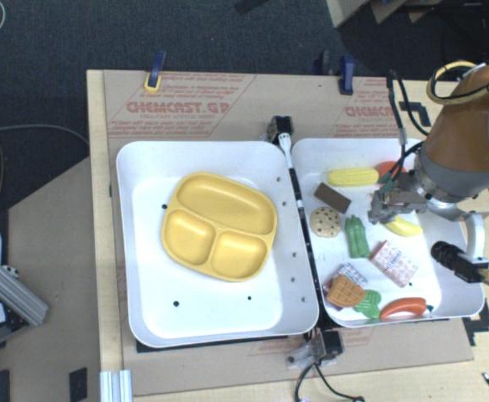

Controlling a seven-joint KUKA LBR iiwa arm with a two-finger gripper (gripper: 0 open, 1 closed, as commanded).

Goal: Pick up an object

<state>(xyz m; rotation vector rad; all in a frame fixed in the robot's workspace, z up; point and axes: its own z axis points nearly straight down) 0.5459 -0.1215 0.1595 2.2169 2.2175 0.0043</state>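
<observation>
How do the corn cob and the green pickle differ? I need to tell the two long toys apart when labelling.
The corn cob is yellow; the green pickle is green. The corn cob lies crosswise near the far side of the right bin, while the green pickle lies lengthwise nearer the bin's middle. The corn cob looks somewhat longer than the green pickle. Both are elongated toy foods lying flat in that bin, left of the gripper.

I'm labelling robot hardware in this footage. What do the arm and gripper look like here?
The arm is bulky and rounded, with a broad orange section above a grey wrist. A yellow cable loops over its top, and thin black cables run down its side. The gripper is a small dark grey metal piece at the wrist's end.
</observation>
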